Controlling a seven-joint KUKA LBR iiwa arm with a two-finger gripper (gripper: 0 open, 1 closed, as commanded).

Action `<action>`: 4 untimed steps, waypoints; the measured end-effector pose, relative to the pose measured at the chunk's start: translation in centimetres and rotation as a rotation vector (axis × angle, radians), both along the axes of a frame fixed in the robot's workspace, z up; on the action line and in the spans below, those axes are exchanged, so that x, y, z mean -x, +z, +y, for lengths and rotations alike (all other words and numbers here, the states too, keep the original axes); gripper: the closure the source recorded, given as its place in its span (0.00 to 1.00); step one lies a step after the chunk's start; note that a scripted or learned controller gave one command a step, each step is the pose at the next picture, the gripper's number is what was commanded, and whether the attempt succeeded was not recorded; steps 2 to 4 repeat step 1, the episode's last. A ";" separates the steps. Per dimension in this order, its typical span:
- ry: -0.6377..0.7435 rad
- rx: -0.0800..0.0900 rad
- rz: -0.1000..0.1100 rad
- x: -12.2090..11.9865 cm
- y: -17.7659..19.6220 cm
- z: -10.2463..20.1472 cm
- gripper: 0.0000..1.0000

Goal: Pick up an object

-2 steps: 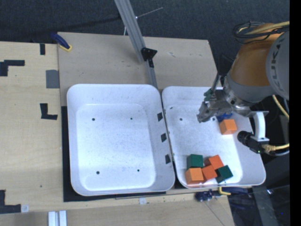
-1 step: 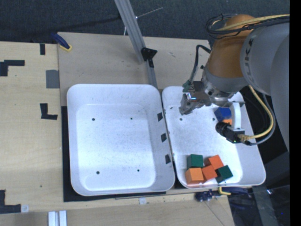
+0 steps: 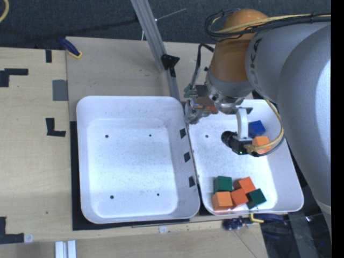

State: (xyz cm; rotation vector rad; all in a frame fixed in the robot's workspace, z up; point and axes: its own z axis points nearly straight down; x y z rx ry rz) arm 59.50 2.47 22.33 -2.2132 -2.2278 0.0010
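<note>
You are looking at a cluster of blocks (image 3: pixel 235 193), orange and green, lying at the near end of the right bin (image 3: pixel 285 198), with a blue block (image 3: pixel 256 127) and an orange block (image 3: pixel 260 141) sitting farther back; a descent among the cluster is risking a nudge rather than a grasp. The gripper (image 3: pixel 196 110) is hanging over the bin's far left corner; whether it is gripping anything, you cannot tell

No readable text, label, brand, number or sign was found on the arm (image 3: pixel 290 63), the bins (image 3: pixel 131 160) or the table (image 3: pixel 32 160).
</note>
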 end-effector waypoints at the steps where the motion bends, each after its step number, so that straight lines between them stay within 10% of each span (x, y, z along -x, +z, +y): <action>1: 0.001 -0.002 -0.002 -2.1 0.9 5.6 1.00; 4: 0.001 -0.002 -0.002 -2.1 0.9 5.6 1.00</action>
